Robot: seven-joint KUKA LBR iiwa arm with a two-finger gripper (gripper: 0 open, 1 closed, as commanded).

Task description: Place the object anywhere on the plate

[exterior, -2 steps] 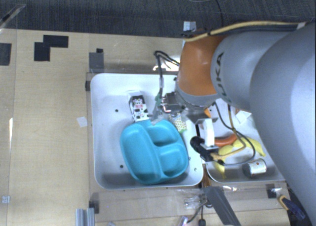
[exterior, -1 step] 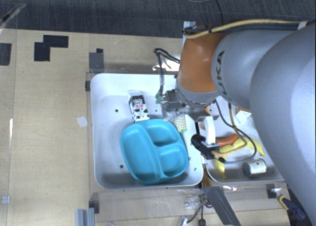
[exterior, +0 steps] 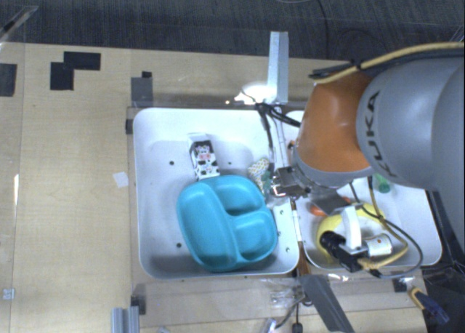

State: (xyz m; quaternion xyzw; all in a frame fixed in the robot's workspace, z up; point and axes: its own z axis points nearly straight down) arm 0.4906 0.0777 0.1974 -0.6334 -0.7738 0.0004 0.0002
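We see the big grey arm (exterior: 414, 121) with its orange band (exterior: 330, 131) reaching in from the right, over the wall where the two white bins meet. Its claw (exterior: 280, 185) is down low at the right edge of the left bin (exterior: 156, 179), just beside the far right corner of the blue plate (exterior: 225, 222). The arm hides most of the claw, so we cannot tell how far open it is, and we cannot tell if it has hold of anything. A small speckled thing (exterior: 258, 170) lies on the bin floor just left of the claw. It is very close to the claw, but we cannot tell if the two touch. It is off the plate, just past the plate's far rim. The plate has three hollow parts and sits in the near half of the left bin, turned a little. A small card with black, white and red marks (exterior: 204, 158) lies on the bin floor at the plate's far left edge, also off the plate. In the right bin (exterior: 430, 250), under the arm, we see a round yellow thing (exterior: 328, 224), and a small green thing (exterior: 383, 187) farther back. Both bins rest on a pale wooden bench (exterior: 65, 201).
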